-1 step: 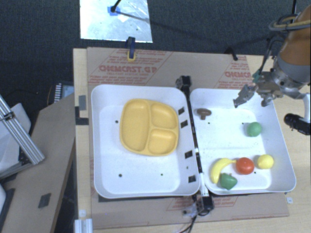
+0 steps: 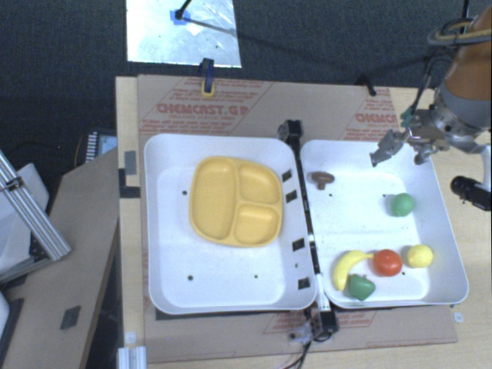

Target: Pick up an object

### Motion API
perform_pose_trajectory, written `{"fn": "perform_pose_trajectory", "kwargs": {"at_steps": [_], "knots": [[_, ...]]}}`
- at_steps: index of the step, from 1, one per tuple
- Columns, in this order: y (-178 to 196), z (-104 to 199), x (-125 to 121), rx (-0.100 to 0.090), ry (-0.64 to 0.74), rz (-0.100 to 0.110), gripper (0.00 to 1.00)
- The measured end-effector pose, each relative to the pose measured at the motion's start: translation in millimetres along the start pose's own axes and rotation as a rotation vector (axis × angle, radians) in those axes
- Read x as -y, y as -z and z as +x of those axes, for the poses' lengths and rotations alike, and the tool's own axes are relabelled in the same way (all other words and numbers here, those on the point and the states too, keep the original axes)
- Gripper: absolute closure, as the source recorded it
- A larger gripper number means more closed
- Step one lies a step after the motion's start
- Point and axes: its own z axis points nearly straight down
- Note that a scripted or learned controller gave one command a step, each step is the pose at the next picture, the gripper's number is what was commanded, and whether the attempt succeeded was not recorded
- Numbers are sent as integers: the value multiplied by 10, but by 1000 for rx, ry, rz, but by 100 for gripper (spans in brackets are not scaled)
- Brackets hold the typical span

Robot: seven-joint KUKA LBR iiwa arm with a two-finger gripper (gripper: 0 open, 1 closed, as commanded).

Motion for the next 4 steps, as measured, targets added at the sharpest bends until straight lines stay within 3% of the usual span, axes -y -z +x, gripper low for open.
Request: {"fn": "perform_pose_trajectory", "kwargs": {"at_steps": [3,4], "knots": [[-1596,136,-35,-1,1,4,0],[-1461,127,-52,0,0,-2,100]]}}
